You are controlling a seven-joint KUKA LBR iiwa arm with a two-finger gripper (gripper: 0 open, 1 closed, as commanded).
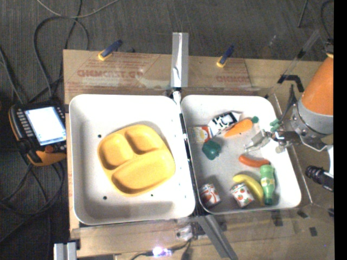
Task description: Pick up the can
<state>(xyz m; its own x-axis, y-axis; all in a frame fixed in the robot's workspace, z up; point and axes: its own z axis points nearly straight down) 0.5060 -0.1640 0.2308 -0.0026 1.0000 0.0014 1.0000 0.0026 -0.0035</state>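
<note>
The arm reaches in from the right over the right white bin (pixel 190 145), and its metal two-finger gripper (pixel 259 140) hangs above the bin's right-hand middle; whether it is spread or pressed together cannot be told, and nothing shows pinched in it. Two small printed cans stand near the bin's front wall: a red-and-white can (pixel 209 194) at the front left and a white can with red fruit print (pixel 242 194) beside it. Both lie toward the front, apart from the gripper. Between gripper and cans lie a small red-orange chili-shaped piece (pixel 254 160), a yellow plastic banana (pixel 250 186) touching the second can, and a green plastic bottle (pixel 267 183) just beside the banana. Farther back sit a dark green block-like toy (pixel 212 149), an orange plastic carrot (pixel 239 127), a black-and-white carton (pixel 222 121) and a small orange-and-white pack (pixel 201 132). The left white bin (pixel 81 145) holds a yellow divided plastic tray (pixel 136 158).
</note>
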